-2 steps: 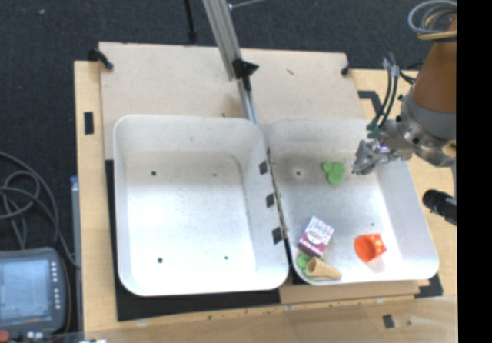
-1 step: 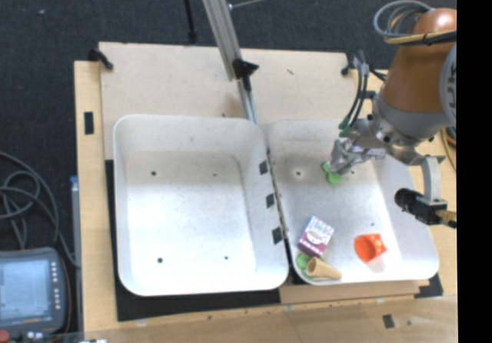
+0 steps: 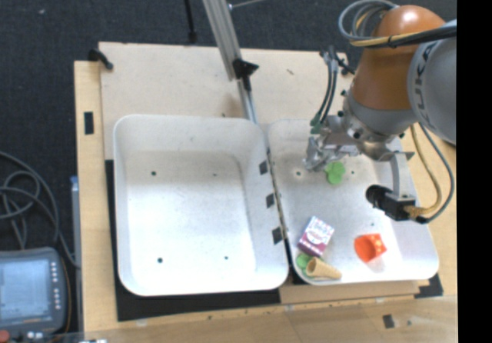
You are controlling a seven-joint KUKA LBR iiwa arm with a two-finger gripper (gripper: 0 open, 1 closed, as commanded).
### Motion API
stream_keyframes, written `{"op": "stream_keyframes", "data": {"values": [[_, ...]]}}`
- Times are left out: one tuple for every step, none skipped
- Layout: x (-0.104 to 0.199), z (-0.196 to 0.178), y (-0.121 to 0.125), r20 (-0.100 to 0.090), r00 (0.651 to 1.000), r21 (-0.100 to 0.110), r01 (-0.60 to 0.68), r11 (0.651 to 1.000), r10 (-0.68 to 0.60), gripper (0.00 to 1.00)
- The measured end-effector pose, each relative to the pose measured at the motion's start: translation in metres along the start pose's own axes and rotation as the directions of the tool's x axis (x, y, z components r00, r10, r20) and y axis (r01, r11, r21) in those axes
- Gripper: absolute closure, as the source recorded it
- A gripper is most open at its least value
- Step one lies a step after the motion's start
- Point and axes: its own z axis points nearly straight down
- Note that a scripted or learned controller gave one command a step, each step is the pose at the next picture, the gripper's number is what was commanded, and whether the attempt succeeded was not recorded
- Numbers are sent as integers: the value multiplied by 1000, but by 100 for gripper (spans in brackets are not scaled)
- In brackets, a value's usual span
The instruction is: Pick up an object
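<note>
Dark carpet rings the bench point(image 3: 177, 76), left bin point(image 3: 192, 203) bare, and in the right bin point(image 3: 400, 264) the gripper point(image 3: 321, 155) hangs by a green ball point(image 3: 335, 173) near the far edge, small, light, roll-prone, best pinched across its middle.

An aluminium rail point(image 3: 223, 22) slants over the wooden bench point(image 3: 169, 80); a grey pendant point(image 3: 29, 291) and cables point(image 3: 27, 188) sit left.
</note>
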Motion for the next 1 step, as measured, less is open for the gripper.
{"op": "stream_keyframes", "data": {"values": [[41,-1,12,0,1000,-4,1,1000,-1,100]]}}
